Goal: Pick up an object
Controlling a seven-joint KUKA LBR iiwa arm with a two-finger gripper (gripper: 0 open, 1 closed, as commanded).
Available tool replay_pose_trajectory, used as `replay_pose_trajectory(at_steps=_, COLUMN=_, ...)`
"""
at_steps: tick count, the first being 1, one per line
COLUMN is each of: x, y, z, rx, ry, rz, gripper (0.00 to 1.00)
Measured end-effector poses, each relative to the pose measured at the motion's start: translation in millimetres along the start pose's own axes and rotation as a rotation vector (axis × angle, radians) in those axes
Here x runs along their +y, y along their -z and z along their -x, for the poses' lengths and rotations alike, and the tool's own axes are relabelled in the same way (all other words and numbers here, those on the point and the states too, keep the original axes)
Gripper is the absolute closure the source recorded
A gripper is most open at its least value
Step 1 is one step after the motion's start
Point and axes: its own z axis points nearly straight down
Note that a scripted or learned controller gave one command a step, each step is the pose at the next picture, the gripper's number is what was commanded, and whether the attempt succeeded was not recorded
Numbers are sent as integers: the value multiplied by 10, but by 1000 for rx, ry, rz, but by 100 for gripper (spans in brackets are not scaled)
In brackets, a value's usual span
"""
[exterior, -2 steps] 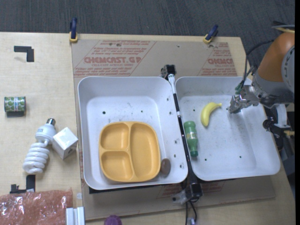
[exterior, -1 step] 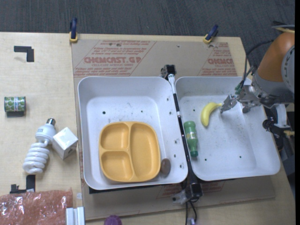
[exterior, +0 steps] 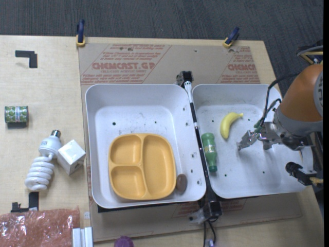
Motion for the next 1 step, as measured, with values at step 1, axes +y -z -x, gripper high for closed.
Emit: replay_pose_trajectory(at_steps=1, x=-586, y=-3, z=-463, rx=0, ry=0, rz=0, gripper=0)
